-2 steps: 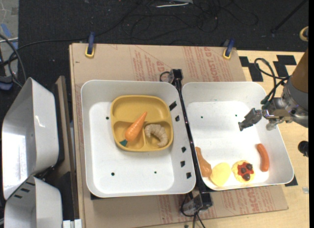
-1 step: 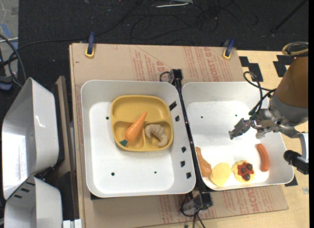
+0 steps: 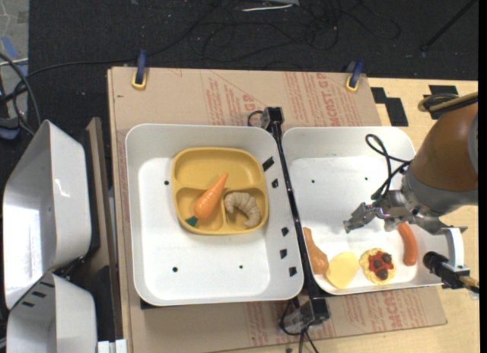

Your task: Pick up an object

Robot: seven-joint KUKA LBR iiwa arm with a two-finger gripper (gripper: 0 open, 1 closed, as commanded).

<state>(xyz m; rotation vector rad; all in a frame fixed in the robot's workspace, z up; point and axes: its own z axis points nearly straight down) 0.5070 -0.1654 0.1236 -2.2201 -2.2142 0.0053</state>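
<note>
Bench (image 3: pixel 190 100): brown board surface, two clamps at its far edge, carrying two shallow white bins side by side.

Left bin (image 3: pixel 152 268): holds a yellow divided plate (image 3: pixel 190 165) with three compartments. An orange toy carrot (image 3: pixel 211 195) lies tilted across the plate, its green end toward the near-left, its tip pointing to the far-right. A pale curled shrimp-like piece (image 3: pixel 243 207) sits in the near-right compartment, just beside the carrot.

Right bin (image 3: pixel 319 154): its items are gathered along the near edge. From left to right: an orange-tan drumstick-shaped piece (image 3: pixel 314 251) against the bin's left wall; a pale yellow round piece (image 3: pixel 342 268) touching it; a small round tart with red and dark topping (image 3: pixel 378 265) just beside that; a red-orange sausage (image 3: pixel 409 243) lying roughly upright in the view, near the tart's right side.

Arm: grey with an orange band (image 3: pixel 455 146), entering from the right over the right bin. A black cable loops above the wrist.

Gripper (image 3: pixel 364 217): hangs low over the right bin's middle, pointing left, above and apart from the tart and the yellow round piece, near the sausage's upper end. Fingers (image 3: pixel 354 223): nothing shows between them; whether they are spread or pressed together cannot be told.
</note>
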